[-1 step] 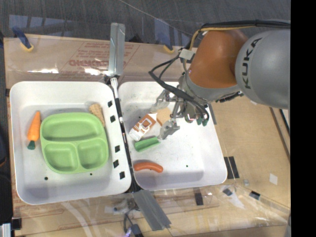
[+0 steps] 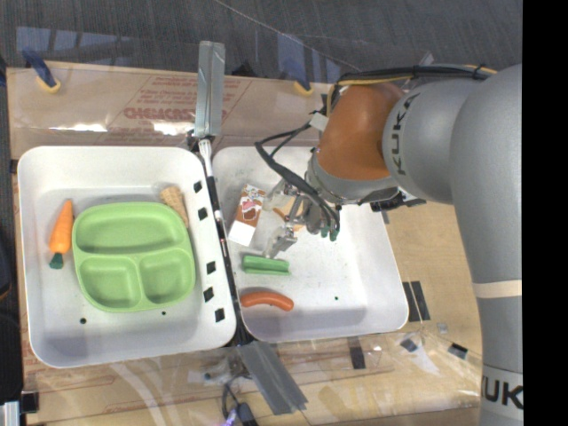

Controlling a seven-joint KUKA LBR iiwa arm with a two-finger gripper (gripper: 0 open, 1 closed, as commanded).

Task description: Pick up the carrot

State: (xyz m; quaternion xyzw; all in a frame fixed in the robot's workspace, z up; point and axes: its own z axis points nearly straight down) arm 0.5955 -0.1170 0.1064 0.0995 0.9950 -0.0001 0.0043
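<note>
We see the carrot (image 2: 61, 232), a small orange toy with a green stem end pointing down, lying lengthwise in the left bin (image 2: 35, 327) between the bin's left wall and a green divided plate (image 2: 133, 256). The gripper (image 2: 284, 236) hangs well apart from it over the right bin (image 2: 382, 282), and we cannot tell how it is set. Just below it lie a green bean-like piece (image 2: 265, 264) and an orange-red sausage shape (image 2: 266, 301).
</note>
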